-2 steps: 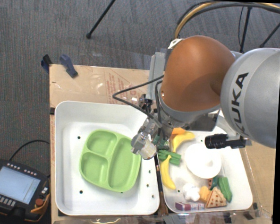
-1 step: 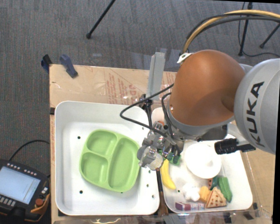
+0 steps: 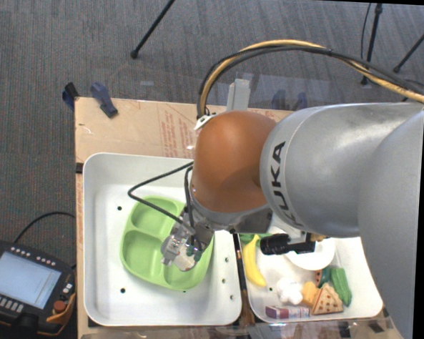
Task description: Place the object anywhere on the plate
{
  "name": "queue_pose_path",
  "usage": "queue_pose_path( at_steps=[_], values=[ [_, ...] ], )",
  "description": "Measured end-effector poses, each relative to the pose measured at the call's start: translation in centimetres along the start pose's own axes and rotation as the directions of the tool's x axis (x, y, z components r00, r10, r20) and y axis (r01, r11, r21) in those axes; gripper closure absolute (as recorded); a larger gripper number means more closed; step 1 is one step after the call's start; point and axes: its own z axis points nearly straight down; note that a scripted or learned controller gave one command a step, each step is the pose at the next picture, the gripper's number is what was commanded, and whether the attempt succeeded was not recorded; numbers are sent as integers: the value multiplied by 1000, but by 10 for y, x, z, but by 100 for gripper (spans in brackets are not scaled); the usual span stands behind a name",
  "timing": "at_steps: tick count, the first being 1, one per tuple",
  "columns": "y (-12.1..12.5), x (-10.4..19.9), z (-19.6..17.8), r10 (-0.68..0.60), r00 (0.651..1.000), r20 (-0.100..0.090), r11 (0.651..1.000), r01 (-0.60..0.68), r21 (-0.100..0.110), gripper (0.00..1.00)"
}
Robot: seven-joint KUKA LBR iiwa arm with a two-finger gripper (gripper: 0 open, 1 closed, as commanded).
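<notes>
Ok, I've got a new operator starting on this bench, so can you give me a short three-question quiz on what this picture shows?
1. True or false: the green plate lies in the left bin.
2. Which bin holds the banana?
A. left bin
B. right bin
C. neither, it lies on the floor
3. Fill in the missing word: the gripper hangs over the plate's ____ side, as the camera sees it.

Key
1. True.
2. B. The banana lies along the right bin's left wall, near a pizza slice toy.
3. Right. Whether anything sits between its fingers cannot be made out.
</notes>
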Motion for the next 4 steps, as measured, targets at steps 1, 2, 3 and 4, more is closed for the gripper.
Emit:
queue_pose_path(
  at_steps=[1, 2, 3, 4],
  values=[
    [-59, 11, 12, -228, 974, 11, 974, 228, -6, 100],
    [23, -63, 78, -196, 980, 38, 980, 197, -28, 100],
    [-8, 1, 57, -413, 911, 13, 911, 413, -5, 100],
    [-9, 2, 58, -412, 911, 12, 911, 413, -5, 0]
  ],
)
